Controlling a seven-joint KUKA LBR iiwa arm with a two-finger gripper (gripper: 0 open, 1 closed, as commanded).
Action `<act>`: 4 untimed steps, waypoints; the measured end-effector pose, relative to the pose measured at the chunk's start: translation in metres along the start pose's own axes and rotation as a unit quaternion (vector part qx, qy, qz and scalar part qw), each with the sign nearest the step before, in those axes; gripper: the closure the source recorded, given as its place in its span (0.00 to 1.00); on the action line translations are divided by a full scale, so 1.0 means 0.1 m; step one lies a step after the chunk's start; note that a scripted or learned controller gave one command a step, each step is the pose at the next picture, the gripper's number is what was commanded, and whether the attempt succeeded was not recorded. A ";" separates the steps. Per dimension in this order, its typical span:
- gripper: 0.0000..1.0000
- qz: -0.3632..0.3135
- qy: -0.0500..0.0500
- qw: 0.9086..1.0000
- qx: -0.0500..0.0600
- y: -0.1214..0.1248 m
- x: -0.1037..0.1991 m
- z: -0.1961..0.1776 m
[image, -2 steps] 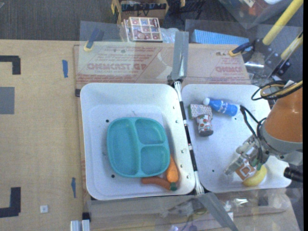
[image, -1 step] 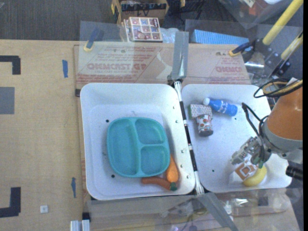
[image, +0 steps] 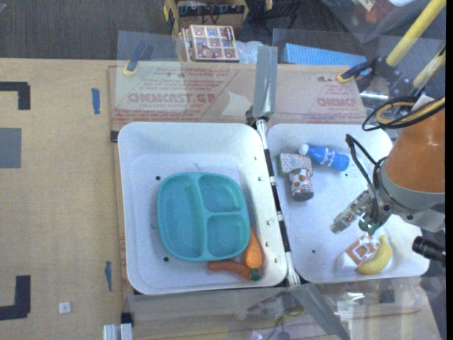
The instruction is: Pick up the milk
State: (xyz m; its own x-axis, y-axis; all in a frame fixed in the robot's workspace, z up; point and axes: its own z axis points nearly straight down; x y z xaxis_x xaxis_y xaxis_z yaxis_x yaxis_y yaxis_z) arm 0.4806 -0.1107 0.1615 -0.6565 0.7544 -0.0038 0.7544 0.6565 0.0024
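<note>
- Plainly, the task is at an early stage: the milk lies loose in the right bin [image: 322, 257], so the whole grasp and lift are left to do.
- Left bin [image: 141, 154] holds a teal divided plate [image: 203, 217] and a carrot [image: 228, 268] at its near edge; none of it bears on the job.
- Arm [image: 417, 165] reaches over the right bin's near right part, its gripper [image: 350, 219] hanging low near a banana [image: 376, 257] and a small white box [image: 362, 249].
- Whether the gripper is spread or closed cannot be told at this slant; nothing can be made out in it.
- Milk [image: 299, 176], as I judge it, is the small gable-topped carton with reddish-brown patches, toward the bin's far left, just beside a blue bottle [image: 327, 157] and well apart from the gripper.
</note>
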 end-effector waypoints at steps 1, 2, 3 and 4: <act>0.00 0.000 0.000 1.000 0.000 0.00 0.00 0.00; 0.00 0.096 0.000 0.995 0.001 -0.20 -0.24 -1.93; 0.00 0.011 0.001 1.000 0.001 -0.22 -0.24 -0.48; 0.00 0.000 -0.004 1.000 -0.002 -0.52 -0.62 0.73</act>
State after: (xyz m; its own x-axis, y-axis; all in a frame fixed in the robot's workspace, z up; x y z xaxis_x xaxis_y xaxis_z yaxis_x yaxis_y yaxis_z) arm 0.4824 -0.1919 0.0882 -0.6567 0.7541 -0.0108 0.7541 0.6568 0.0058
